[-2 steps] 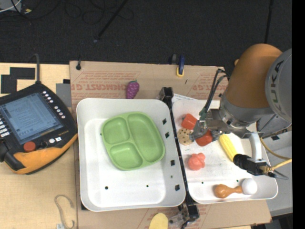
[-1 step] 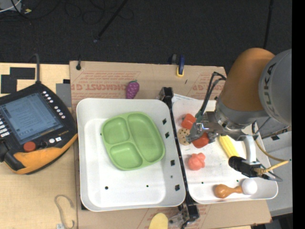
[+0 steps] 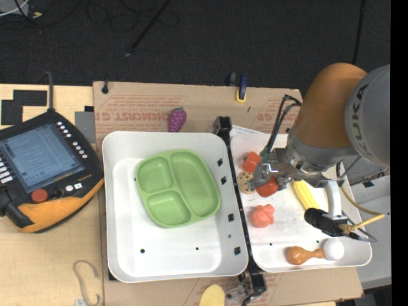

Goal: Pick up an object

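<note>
gripper (image 3: 266, 177) down in the right bin (image 3: 360, 257) over a red item (image 3: 266, 188), claw state can't tell, green divided plate (image 3: 177, 188) in left bin (image 3: 121, 234)

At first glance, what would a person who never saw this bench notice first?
The bright green three-compartment plastic plate stands out, lying in the left white bin. Next comes the big grey arm with its orange band, reaching from the right over the right white bin. Under it lie small toy foods: a red piece, a yellow corn cob and a white egg.
</note>
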